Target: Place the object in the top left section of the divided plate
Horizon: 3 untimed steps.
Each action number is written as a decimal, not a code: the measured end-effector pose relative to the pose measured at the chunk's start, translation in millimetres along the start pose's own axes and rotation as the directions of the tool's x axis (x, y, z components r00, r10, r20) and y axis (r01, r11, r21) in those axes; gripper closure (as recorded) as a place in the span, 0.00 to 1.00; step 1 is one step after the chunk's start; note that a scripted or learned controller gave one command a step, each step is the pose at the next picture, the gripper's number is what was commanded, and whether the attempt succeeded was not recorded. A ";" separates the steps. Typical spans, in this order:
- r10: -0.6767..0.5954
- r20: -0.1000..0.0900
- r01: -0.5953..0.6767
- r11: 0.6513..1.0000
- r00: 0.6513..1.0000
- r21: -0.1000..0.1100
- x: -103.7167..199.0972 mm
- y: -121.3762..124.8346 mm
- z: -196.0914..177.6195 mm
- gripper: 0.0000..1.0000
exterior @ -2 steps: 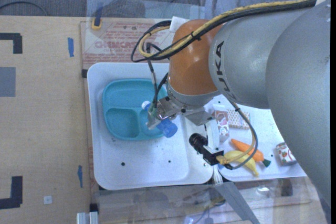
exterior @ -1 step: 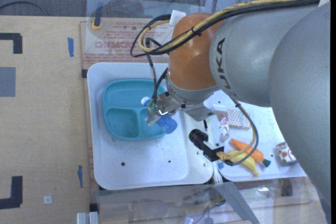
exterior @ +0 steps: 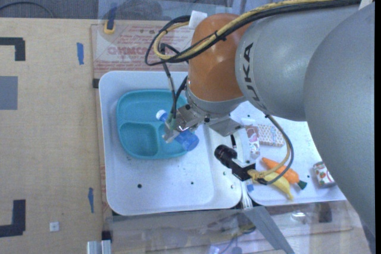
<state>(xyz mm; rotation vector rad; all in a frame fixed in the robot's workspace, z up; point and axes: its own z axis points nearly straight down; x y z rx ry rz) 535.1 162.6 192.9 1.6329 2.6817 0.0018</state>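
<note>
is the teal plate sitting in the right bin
No, the teal divided plate lies in the left bin, while the right bin holds the toy carrot and banana.

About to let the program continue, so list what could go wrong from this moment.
1. The gripper sits at the right edge of the teal divided plate, with a blue object on that rim. Released here, it may fall into the white bin, not the top left section.
2. The arm blocks the view of the grasp, so a slip might pass unnoticed.
3. The cables hang near the plate and could snag.
</note>
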 end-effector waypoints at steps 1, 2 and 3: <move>0.004 0.000 -0.004 1.000 1.000 0.000 14.3 -6.3 -23.1 1.00; 0.122 0.000 -0.122 0.993 0.993 0.000 3.1 -5.3 -37.5 1.00; 0.082 0.001 -0.082 0.997 0.997 0.000 -33.8 -20.9 -53.3 1.00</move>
